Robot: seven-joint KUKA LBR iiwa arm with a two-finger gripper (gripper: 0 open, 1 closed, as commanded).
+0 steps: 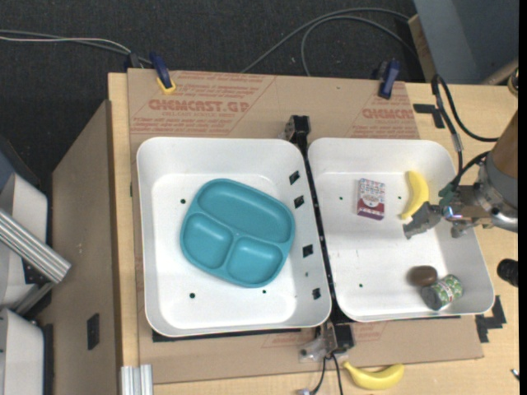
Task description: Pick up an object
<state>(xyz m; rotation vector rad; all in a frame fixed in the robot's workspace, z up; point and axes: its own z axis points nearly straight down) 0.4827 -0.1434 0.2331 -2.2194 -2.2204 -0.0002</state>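
While our gripper (430, 218) hangs over the right bin (346, 290) just below the banana (416, 194), jaws apart and holding nothing, we judge the approach under way. Next we need to line up on the banana and descend.

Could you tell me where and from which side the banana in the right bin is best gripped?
Probably across the middle of the banana, coming straight down from above. It lies flat and curved, running up and down the view, so the tool would close across its narrow width, left to right.
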